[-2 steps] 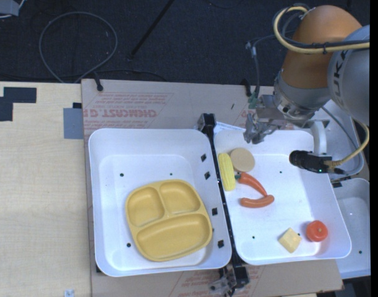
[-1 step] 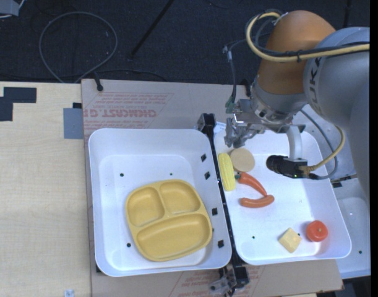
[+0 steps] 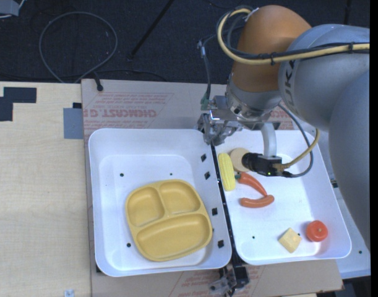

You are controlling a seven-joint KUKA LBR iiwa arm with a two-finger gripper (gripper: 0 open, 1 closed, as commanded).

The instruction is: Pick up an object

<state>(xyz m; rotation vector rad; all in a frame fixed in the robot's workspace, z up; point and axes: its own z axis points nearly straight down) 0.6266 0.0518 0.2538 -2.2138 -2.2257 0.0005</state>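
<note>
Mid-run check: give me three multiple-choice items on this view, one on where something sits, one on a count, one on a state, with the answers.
1. Where does the yellow divided tray lie?
A. In the left bin
B. In the right bin
C. On the bare bench

2. How many compartments does that tray have?
A. Two
B. Three
C. Five

3. How does the corn cob lie?
A. Standing upright in the tray
B. Flat in the right bin, along the wall next to the left bin
C. Hanging from the end effector

Answers:
1. A, since the tray rests on the floor of the left bin.
2. B, as two small sections sit above one long one.
3. B, as the cob lies flat in the right bin beside the dividing wall, below the end effector, near the orange chili pepper and the sausage.
</note>
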